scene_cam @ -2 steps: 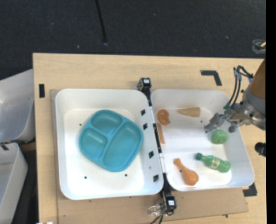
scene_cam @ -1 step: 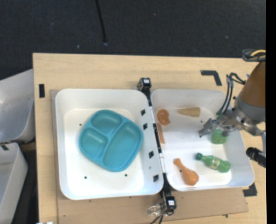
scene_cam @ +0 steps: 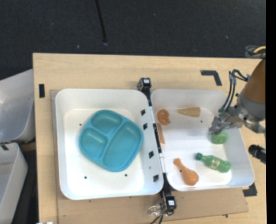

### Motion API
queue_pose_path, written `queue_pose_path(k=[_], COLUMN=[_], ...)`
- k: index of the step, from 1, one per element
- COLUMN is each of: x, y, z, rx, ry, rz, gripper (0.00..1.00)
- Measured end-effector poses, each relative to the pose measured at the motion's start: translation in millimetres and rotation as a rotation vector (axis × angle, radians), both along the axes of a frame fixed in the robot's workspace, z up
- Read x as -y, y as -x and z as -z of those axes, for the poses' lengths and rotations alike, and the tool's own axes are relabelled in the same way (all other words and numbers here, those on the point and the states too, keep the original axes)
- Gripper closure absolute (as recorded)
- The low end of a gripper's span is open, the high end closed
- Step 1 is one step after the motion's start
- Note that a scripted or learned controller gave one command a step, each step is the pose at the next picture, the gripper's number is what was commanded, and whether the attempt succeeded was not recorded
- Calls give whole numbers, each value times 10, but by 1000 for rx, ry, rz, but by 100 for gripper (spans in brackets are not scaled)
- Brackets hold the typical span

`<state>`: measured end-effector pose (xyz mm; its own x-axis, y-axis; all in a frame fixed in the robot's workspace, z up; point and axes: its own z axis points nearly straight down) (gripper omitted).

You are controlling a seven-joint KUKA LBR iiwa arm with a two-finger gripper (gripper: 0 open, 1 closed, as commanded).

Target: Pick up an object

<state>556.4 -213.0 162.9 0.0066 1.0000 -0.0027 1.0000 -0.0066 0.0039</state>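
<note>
The gripper is seen at three o'clock in the right bin, directly over a green object; jaw state cannot be told (fingers obscured).

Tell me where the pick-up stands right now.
Done: the pincer has reached the right bin and sits low over a small green object. In hand: nothing visibly lifted. Left: grasping and raising it; the green bottle lies untouched nearby.
</note>
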Motion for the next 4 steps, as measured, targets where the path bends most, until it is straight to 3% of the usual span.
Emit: queue_pose_path(k=[1,2,4], x=[-29,-19,-996], y=[-51,-59,-240], z=[-446,-614,-685], rx=[1,0,-3], ry=[-1,-2,-3], rz=[-9,-10,-13], gripper=[100,100,100])
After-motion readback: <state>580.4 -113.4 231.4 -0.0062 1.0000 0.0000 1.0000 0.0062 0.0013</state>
